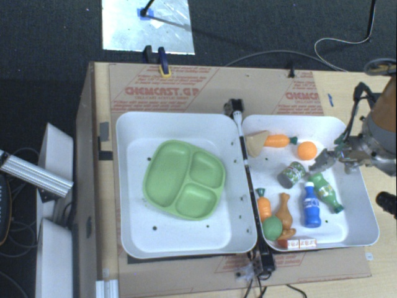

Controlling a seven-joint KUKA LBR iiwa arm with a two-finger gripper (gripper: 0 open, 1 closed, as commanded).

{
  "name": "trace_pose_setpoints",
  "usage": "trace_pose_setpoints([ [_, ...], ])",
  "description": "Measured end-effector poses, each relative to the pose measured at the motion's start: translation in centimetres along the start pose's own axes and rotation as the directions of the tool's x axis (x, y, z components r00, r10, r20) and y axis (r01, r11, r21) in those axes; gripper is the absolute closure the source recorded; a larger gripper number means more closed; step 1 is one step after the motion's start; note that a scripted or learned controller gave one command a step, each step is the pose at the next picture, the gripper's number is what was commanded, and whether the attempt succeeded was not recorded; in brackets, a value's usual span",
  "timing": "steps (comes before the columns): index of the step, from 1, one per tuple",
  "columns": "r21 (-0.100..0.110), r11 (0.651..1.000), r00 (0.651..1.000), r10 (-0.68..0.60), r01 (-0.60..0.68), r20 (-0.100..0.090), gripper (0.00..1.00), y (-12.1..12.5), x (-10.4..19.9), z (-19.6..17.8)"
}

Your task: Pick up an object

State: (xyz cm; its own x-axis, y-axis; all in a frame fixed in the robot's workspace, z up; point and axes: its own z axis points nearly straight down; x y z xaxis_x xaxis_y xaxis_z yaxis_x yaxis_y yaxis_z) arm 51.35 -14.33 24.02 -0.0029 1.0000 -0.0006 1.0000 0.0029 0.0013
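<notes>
Toys crowd the right bin (pixel 363 228): a grey can (pixel 291 174), green bottle (pixel 326 192), blue bottle (pixel 311 205), orange ball (pixel 306 149), 2 carrots and a chicken drumstick (pixel 284 211). The gripper (pixel 329 158) hovers between can and green bottle; whether its fingers are spread, I cannot tell. A green divided plate (pixel 184 179) lies in the left bin (pixel 133 228).

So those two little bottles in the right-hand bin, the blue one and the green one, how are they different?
The blue bottle has a white cap and a white label; the green bottle is green with a pale band. The blue bottle lies nearly straight up and down the picture, while the green bottle lies slantwise, its top toward the gripper. The blue bottle looks a bit stubbier. Both are small toy bottles lying side by side in the right bin.
</notes>
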Motion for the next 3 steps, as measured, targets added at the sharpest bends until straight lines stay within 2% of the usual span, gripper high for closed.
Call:
trace_pose_setpoints([
  [1,-0.001,1.000,1.000,0.002,-0.002,0.001,0.00,0.4,-3.7,15.6],
  [2,-0.003,1.000,1.000,0.001,-0.001,0.001,1.00,0.4,-3.7,14.6],
  [3,-0.002,1.000,1.000,-0.001,0.001,-0.001,1.00,-2.3,3.8,5.0],
])
